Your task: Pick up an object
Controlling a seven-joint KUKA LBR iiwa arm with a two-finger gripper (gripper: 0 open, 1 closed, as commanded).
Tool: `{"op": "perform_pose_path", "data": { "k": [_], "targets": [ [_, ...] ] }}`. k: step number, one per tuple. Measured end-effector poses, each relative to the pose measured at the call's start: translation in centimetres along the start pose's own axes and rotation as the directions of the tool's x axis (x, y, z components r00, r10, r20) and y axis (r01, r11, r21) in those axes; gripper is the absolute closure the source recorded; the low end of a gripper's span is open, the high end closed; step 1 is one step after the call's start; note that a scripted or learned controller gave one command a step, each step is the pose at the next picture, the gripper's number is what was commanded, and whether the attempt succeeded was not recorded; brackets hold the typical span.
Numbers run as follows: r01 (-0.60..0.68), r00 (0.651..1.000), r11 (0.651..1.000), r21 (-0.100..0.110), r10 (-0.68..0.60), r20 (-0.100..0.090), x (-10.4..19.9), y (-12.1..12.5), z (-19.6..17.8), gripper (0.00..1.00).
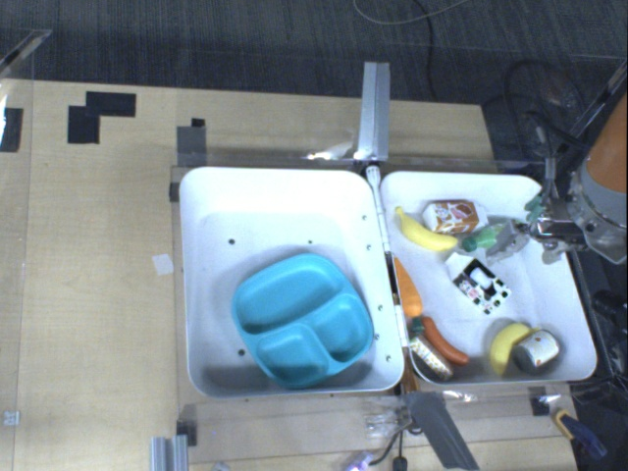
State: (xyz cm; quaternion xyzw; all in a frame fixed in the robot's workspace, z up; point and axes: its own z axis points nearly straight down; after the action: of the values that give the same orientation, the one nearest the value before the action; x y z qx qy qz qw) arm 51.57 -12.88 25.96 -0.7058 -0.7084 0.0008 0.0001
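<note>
The right bin (559, 292) holds several items: a banana (420, 232), a brown packet (452, 215), a small green object (482, 238), a white block with black marks (481, 285), an orange carrot (407, 288), a reddish sausage (444, 342), a second yellow fruit (504, 342) and a silver can (539, 349). My gripper (510, 237) reaches in from the right over the upper part of this bin, its tip right beside the green object. Whether it touches or holds that object is not clear.
The left bin (211, 263) holds a blue divided plate (302, 320). A metal post (374, 116) stands behind the wall between the bins. The grey arm with its orange band (601, 165) hangs over the right bin's far right edge.
</note>
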Motion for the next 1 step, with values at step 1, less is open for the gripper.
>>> {"op": "perform_pose_path", "data": {
  "k": [1],
  "targets": [
    [-0.19, 0.982, 0.982, -0.021, 0.19, -0.003, 4.3, 6.34, 13.69, 0.0]
  ]
}}
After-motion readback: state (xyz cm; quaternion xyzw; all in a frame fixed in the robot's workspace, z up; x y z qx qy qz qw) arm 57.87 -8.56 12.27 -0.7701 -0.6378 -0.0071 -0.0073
